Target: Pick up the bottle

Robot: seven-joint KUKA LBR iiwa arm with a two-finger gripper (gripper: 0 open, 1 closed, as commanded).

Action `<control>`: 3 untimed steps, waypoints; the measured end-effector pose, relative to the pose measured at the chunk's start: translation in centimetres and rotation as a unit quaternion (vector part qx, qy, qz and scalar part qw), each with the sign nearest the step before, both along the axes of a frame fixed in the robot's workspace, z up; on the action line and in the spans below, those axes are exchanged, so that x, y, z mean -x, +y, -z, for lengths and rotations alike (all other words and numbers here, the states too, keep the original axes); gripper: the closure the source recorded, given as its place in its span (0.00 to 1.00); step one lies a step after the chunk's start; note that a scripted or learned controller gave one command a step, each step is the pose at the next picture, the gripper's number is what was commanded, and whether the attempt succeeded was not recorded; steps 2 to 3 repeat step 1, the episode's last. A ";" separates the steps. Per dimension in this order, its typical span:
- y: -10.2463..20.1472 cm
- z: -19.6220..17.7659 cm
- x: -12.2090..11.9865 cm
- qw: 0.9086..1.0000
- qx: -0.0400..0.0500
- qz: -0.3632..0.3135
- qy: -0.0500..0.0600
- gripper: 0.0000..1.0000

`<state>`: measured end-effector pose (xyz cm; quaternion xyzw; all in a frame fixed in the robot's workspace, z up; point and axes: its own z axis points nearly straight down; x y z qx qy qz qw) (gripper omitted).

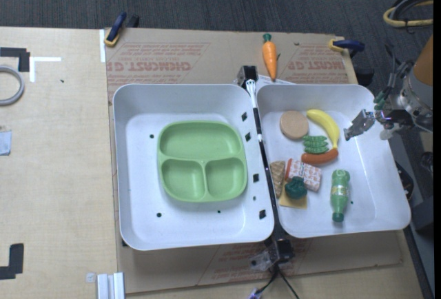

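Observation:
The bottle [339, 193] is green with a pale label. It lies on its side in the right bin [375, 211], near the front right, with its cap pointing toward the front edge. My gripper [364, 122] hangs over the right bin's right side, further back than the bottle and slightly to its right. It is clearly apart from the bottle and nothing is in it. The arm comes in from the right edge of the view.
Left of the bottle lie a banana [324, 125], a tan disc [295, 124], a green pod [316, 144], an orange sausage [319, 157], a small red-and-white packet [304, 174] and a dark green piece [296, 188]. The left bin [131, 153] holds a green divided plate [202, 161]. A toy carrot [269, 55] lies behind the bins.

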<state>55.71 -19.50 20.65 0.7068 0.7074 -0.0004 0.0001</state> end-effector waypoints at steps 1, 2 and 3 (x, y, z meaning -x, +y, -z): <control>0.0 -1.0 0.0 1.000 0.000 -0.001 0.000 1.00; 0.0 -1.0 0.0 1.000 0.000 -0.001 0.000 1.00; 0.0 -1.0 0.0 1.000 0.000 -0.001 0.000 1.00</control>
